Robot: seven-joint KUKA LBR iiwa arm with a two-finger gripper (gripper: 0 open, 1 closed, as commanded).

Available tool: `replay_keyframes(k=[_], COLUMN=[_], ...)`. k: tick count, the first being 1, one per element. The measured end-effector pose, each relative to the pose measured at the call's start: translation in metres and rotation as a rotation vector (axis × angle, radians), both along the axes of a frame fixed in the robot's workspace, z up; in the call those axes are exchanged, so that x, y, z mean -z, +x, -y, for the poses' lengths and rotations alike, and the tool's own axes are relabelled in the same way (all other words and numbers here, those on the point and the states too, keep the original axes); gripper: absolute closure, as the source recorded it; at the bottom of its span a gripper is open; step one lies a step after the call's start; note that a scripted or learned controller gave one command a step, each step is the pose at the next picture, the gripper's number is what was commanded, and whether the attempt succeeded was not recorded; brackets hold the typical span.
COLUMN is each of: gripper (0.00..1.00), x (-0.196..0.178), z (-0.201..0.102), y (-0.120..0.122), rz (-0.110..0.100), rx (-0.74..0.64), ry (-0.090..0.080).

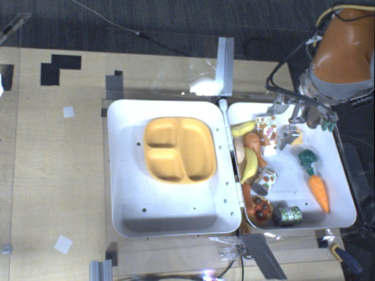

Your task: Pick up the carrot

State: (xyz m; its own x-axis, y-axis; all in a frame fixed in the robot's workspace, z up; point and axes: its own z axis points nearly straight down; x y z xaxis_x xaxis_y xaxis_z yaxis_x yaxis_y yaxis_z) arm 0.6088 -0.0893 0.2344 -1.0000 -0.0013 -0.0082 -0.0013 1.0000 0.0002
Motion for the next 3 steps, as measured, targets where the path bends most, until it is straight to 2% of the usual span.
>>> replay_keyframes(k=[1, 2, 3], gripper=[0.00, 0.00, 1.00], x=[0.073, 0.145, 0.132], z=[0.088, 0.103, 0.102], y=[-0.014, -0.043, -0.040], rz=[-0.004, 0.007, 0.015], rx=[-0.182, -0.162, -0.169], ry=[-0.002, -0.004, -0.007])
